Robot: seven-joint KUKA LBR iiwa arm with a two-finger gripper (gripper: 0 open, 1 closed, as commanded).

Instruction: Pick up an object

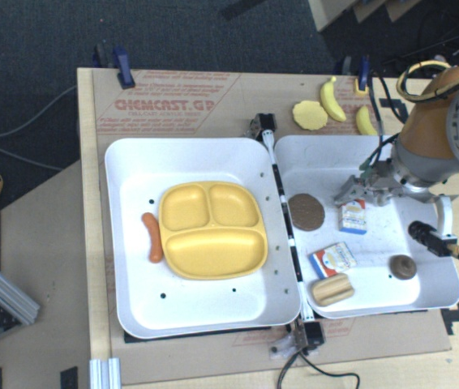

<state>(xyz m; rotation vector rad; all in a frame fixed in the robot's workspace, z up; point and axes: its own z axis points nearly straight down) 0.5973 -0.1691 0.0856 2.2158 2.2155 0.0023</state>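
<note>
The arm [436, 124] comes in from the right and its gripper [365, 191] is low over the right bin [375, 306], near the back part of it. I cannot tell how the gripper is set, the picture is not sharp enough there. Just below the gripper lies a small carton [353, 217], white with blue and red; I cannot tell if they touch.

In the same bin a brown round cookie [306, 211] lies to the left of the carton, near the wall between the bins. Toward the front there are a second small carton [332, 258], a bread roll [332, 289] and a small brown donut [403, 267].

The left bin [132, 298] holds a yellow plate [212, 230] with three sections, and a sausage [153, 236] just beside its left edge.

Behind the right bin, on the bench [165, 104], lie two bananas [333, 100] and a yellow chip-like piece [311, 115].
</note>
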